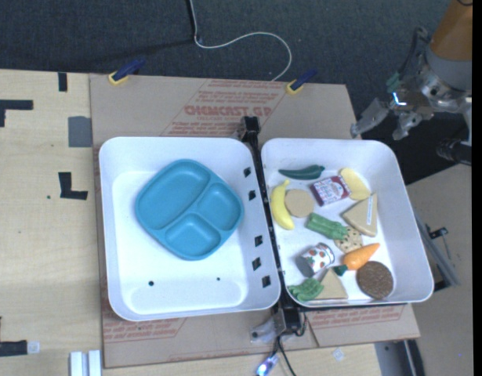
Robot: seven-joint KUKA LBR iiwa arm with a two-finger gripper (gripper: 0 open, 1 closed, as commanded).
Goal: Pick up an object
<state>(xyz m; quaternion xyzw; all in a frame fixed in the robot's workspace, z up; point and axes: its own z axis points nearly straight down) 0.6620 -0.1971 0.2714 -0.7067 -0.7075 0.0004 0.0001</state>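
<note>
I see the bench [37, 210] with its pale wood-grain top and several black marks along its left side. A brown cardboard sheet [217, 108] with red print lies flat on it, held at the far edge by two yellow-and-blue clamps [127, 70]. On the cardboard rest two shallow white bins, the left bin [119, 210] and the right bin [405, 210], touching along their inner walls near the bench's middle. A white cable [248, 41] loops beyond the far edge.
</note>
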